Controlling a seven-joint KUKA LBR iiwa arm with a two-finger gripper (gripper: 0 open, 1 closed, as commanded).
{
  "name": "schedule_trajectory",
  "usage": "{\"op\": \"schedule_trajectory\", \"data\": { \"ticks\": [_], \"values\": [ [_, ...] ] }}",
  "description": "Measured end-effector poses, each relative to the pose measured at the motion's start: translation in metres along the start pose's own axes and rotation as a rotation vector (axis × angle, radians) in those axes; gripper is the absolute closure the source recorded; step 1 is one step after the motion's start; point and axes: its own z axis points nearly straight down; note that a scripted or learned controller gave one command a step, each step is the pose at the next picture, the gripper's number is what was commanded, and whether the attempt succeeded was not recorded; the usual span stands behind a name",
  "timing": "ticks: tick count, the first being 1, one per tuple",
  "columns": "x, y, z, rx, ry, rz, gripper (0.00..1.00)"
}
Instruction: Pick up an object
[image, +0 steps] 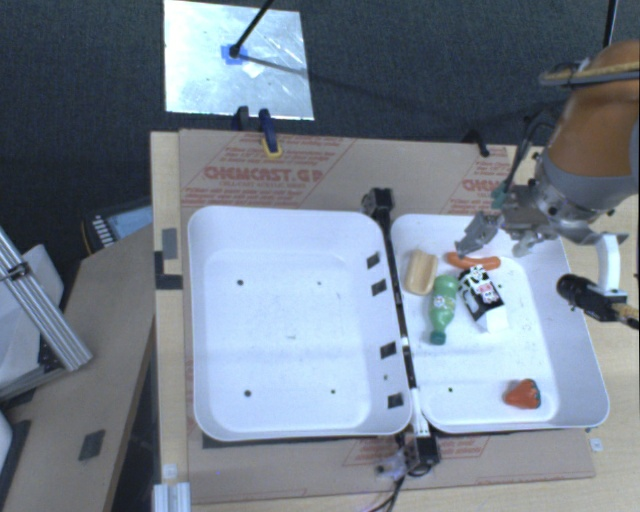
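White bins: we see two shallow bins side by side on a cardboard-covered bench (300, 170); the left bin (290, 235) and the right bin (570, 340) meet at a black hinge strip.
Arm: we see the grey arm (590, 150) with its orange band reaching in from the right, over the right bin's far right corner.
Gripper: the gripper (478, 235) hangs above the far edge of the right bin, just over the orange carrot; its fingers look spread apart, grasping nothing.
Objects, far left part of right bin: we count a tan bread piece (420, 272), a green bottle (443, 306), an orange carrot (472, 261) and a black-and-white box (485, 295), all close together, the box touching the bottle.
Near right corner: a red-orange lump (522, 394) lies well apart from the rest.
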Motion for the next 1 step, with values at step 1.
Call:
{"op": "schedule_trajectory", "data": {
  "ticks": [1],
  "values": [
    [-0.0417, -0.0366, 0.0799, 0.009, 0.000, 0.007, 0.00]
  ]
}}
